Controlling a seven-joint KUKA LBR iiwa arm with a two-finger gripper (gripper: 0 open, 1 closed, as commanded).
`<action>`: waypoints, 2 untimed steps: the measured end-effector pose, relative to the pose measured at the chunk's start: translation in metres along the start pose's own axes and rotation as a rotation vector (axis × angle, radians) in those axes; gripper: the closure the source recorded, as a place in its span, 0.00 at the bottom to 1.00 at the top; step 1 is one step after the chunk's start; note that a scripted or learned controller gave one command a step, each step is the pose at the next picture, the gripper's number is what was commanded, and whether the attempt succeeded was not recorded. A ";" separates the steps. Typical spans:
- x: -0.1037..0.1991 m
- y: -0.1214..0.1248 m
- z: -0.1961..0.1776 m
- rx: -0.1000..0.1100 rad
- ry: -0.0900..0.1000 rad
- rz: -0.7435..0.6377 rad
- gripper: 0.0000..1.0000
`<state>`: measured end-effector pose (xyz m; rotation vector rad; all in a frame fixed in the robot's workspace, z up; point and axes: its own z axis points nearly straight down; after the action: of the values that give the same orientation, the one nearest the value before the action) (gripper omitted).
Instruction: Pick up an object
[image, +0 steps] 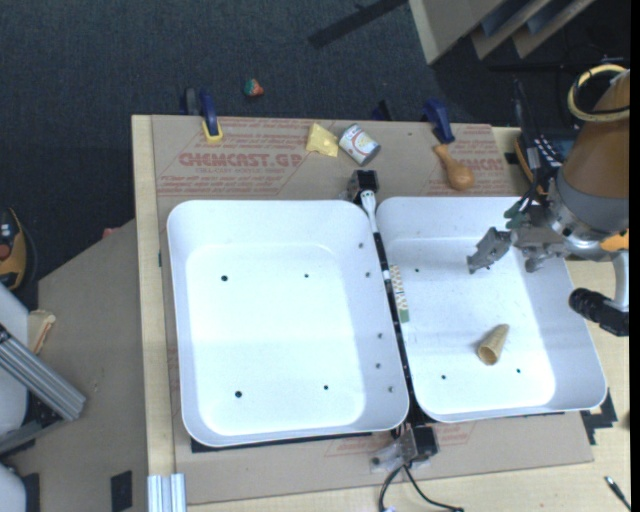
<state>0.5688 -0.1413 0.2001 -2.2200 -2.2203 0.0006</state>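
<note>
Over the right bin (560, 395), toward its one o'clock corner, the hand (490, 251) hangs above the white floor with nothing between its fingers; from this slanted view I cannot tell whether those fingers stand apart or together. The grey arm (590, 190) comes in from three o'clock, its orange band just above the wrist.

Inside the same bin lies the only loose thing in either bin, a small tan cone-shaped object (491, 344), like an ice-cream cone. It rests on the bin floor toward five o'clock of the bin's middle, apart from every wall. From the hand it lies at roughly six o'clock, near but not under it. Its long axis runs from about one o'clock to seven o'clock, the wider mouth at the lower end.

A grasp would probably need the hand to travel toward six o'clock and close across the cone's short width, not along its length.

The left bin (190, 300) sits beside it. On the worktop (250, 160) beyond the bins, at twelve o'clock, lie a yellow wedge (322, 141), a small can (358, 144) and a wooden spoon-like piece (452, 166).
</note>
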 end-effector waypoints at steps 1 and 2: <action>-0.013 -0.006 -0.217 -0.023 -0.008 -0.001 0.00; -0.012 -0.007 -0.217 -0.008 -0.005 -0.002 1.00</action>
<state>0.5625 -0.1535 0.4169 -2.2243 -2.2285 -0.0025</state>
